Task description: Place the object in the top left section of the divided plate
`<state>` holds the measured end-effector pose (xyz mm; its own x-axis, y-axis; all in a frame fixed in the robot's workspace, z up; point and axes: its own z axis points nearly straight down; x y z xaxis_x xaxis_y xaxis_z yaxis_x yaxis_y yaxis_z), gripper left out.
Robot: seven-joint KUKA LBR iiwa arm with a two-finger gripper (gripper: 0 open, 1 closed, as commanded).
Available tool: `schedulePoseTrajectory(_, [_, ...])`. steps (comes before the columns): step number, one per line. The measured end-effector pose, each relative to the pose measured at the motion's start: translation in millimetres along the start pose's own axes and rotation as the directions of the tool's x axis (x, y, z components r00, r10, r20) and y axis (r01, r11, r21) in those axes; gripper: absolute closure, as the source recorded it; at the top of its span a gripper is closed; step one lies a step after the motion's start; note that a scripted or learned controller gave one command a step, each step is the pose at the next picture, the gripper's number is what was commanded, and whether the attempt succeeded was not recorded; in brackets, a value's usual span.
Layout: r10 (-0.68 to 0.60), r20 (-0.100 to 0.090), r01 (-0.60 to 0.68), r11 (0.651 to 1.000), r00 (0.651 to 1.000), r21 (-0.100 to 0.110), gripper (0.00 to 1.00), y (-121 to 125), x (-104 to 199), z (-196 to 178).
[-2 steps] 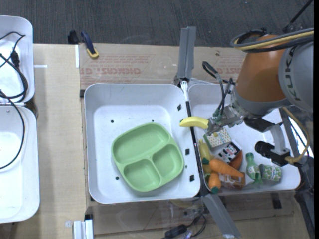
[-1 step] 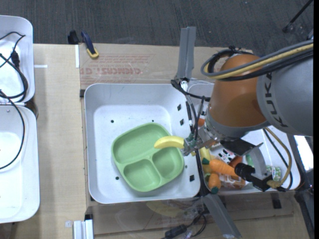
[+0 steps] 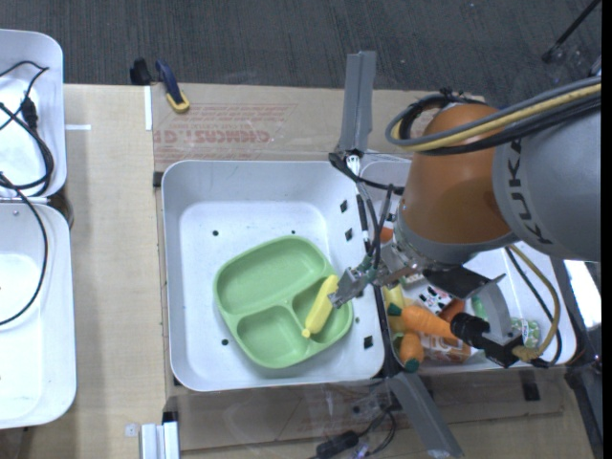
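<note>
**Yellow object held over the plate's right side**

The yellow object (image 3: 319, 306) was clamped at its upper end between the gripper's (image 3: 350, 285) fingers; below and left of the gripper it lay slanted over the green divided plate (image 3: 258, 285); the left bin (image 3: 182, 256) surrounded them.

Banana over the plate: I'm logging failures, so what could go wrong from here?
1. The banana lies across the green plate's right side, not its top left section; released here, it may land in the wrong section.
2. The gripper meets only its end, so it may slip.

Wood bench (image 3: 239, 127), dark carpet (image 3: 239, 17)
</note>
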<state>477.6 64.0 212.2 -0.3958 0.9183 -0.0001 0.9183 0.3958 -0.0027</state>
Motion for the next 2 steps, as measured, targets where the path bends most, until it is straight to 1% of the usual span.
schedulePoseTrajectory(1, [-0.071,0.001,0.071,0.997,0.997,0.0,0.0,19.6,-92.6,21.7])
schedulePoseTrajectory(2, [-0.042,0.0,0.042,0.999,0.999,-0.001,0.0,-48.4,-111.8,21.4])
